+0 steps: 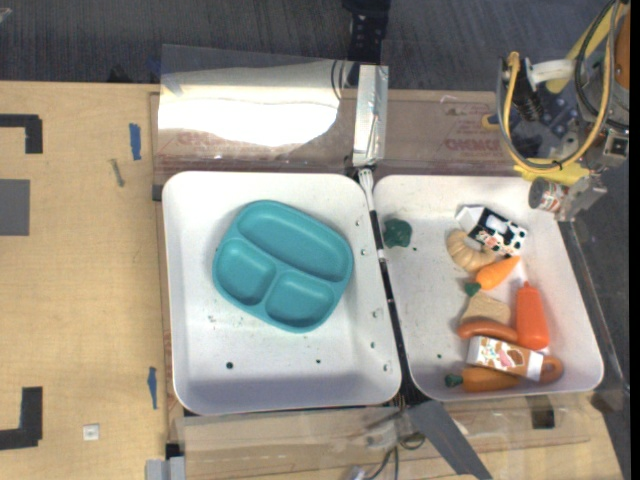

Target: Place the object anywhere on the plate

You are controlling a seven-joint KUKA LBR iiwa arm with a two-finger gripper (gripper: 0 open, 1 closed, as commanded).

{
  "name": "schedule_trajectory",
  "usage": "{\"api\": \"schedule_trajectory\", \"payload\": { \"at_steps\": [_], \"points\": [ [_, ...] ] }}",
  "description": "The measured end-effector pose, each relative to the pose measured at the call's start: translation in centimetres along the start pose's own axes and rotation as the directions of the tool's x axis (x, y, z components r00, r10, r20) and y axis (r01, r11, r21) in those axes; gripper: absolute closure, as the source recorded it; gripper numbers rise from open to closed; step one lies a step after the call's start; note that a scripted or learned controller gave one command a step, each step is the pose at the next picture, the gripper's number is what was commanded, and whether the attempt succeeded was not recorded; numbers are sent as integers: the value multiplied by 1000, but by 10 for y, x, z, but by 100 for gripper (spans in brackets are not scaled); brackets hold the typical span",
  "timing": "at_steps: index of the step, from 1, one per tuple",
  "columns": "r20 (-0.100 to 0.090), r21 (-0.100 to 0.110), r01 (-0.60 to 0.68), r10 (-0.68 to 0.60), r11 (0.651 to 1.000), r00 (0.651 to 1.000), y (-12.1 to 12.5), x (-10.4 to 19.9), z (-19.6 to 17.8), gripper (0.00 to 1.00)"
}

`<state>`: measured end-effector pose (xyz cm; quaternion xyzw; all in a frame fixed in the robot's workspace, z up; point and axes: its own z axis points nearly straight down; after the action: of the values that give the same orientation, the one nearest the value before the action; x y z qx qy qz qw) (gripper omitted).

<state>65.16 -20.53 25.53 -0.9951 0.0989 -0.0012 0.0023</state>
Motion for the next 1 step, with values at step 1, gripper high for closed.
{"api": "schedule_trajectory", "payload": {
  "at_steps": [1],
  "points": [
    [-8,-2,-2,2,1000,1000,12,20,-91,100]
  ]
}}
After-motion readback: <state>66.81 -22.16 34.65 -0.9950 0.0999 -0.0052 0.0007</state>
